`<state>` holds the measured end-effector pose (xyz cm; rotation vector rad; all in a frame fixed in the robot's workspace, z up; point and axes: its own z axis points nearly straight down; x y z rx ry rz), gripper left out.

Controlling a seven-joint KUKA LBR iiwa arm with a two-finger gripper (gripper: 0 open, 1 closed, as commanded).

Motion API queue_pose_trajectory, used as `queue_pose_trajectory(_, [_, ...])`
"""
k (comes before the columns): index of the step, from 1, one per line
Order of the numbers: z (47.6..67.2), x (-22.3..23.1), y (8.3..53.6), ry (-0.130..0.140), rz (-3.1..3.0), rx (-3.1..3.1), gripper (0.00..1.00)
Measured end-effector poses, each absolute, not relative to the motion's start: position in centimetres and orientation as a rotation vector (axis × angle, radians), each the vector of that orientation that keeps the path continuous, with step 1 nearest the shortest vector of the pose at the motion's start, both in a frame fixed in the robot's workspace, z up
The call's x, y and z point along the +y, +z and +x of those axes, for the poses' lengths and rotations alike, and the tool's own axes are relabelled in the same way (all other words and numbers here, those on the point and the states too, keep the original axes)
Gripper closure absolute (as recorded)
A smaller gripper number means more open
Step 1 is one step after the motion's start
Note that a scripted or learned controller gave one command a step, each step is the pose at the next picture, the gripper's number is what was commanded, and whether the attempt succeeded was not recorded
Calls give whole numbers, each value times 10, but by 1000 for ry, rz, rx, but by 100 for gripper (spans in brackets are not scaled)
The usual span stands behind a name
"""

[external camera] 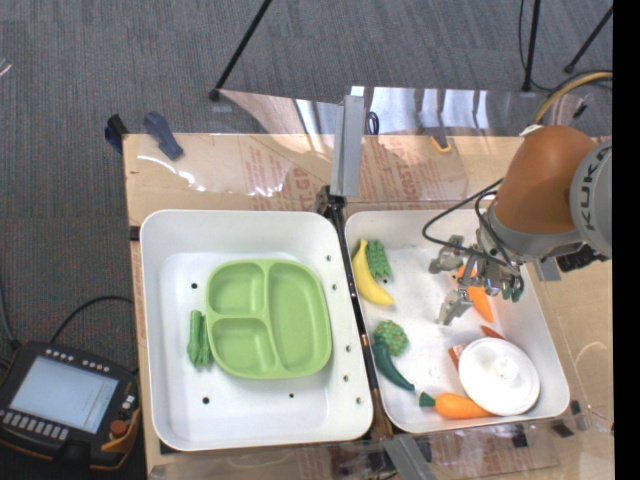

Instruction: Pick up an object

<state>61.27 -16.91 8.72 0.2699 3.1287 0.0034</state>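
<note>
- The gripper (466, 290) hangs over the right bin (553, 368), its metal fingers spread apart, with an orange carrot (481, 301) right at them. Whether the fingers actually grip the carrot cannot be told.
- At the far left, a teach pendant (62, 398) with a lit screen lies on the carpet beside the bench.
- In the left bin (160, 268), a green pea pod (198, 339) lies just beside the left edge of a green divided plate (268, 318).
- At the left side of the right bin, a yellow banana (368, 276) lies touching a small green ridged vegetable (379, 261).
- Below them sits a broccoli floret (391, 337), with a dark green cucumber-like piece (391, 366) just under it.
- Near the front wall, a second carrot (457, 405) lies against a round white lid or bowl (498, 375).
- A red piece peeks out at the white piece's upper left edge; too hidden to identify.
- The arm (545, 183), orange-banded, enters from the right.
</note>
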Motion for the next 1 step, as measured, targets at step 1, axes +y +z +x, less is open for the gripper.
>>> queue_pose_trajectory(1, [614,-169,98,3,266,3125,100])
